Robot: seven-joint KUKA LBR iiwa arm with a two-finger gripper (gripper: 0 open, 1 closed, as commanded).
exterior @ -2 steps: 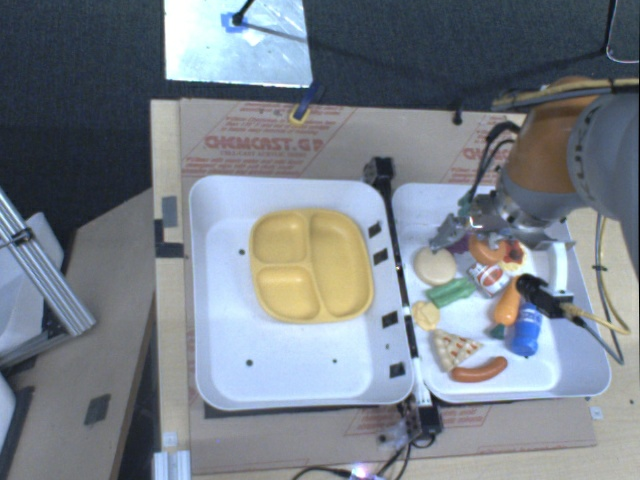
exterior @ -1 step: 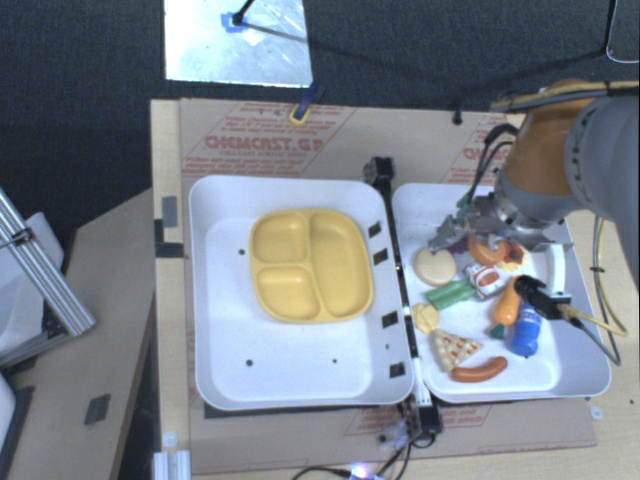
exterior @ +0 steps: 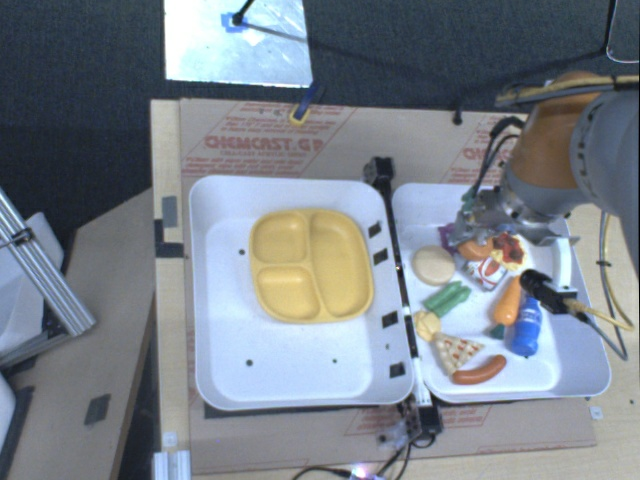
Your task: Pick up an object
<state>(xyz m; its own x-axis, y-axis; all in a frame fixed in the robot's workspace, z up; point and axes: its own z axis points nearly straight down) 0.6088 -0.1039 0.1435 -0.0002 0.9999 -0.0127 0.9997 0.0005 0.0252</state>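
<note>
A sausage (exterior: 479,370) lies at the front of the right bin (exterior: 580,368), with a pizza slice (exterior: 458,349) just beside it. The claw (exterior: 482,230) is down at the bin's back among the toys, whether open or closed I cannot tell. Close by are a round bun (exterior: 434,265), a green pod (exterior: 445,297), a carrot (exterior: 507,301) and a blue bottle (exterior: 525,329); the left bin (exterior: 215,268) holds a yellow tray (exterior: 308,264).

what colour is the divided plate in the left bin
Yellow: the divided plate shows plainly in the camera view.
</note>
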